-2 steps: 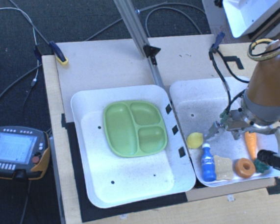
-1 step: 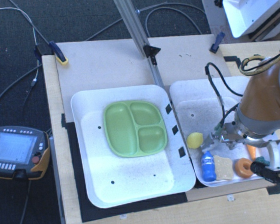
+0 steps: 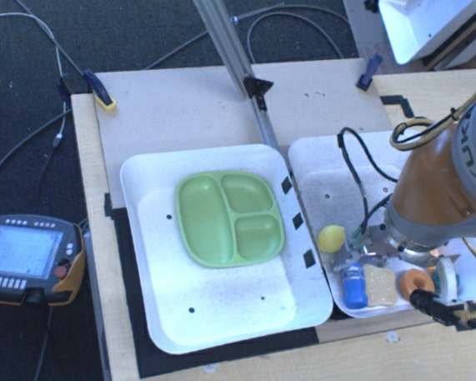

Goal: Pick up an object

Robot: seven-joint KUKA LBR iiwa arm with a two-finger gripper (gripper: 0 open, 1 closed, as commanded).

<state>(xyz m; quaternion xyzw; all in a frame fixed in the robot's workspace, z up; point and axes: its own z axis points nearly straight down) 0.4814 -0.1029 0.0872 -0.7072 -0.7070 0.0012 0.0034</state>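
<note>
The right white bin (image 3: 326, 187) holds a yellow ball (image 3: 331, 238), a blue bottle-shaped object (image 3: 355, 288), a beige block (image 3: 380, 286), an orange ring (image 3: 414, 281) and a white and teal item (image 3: 446, 278). My gripper (image 3: 359, 255) hangs low over the bin's near part, just above the top of the blue object and right of the yellow ball. The arm's wrist hides part of the bin behind it.
A green divided plate (image 3: 229, 218) lies in the left white bin (image 3: 162, 318). A metal pole (image 3: 232, 39) slants down between the bins. Black cables (image 3: 354, 162) loop over the right bin. A teach pendant (image 3: 27, 260) lies off the bench at left.
</note>
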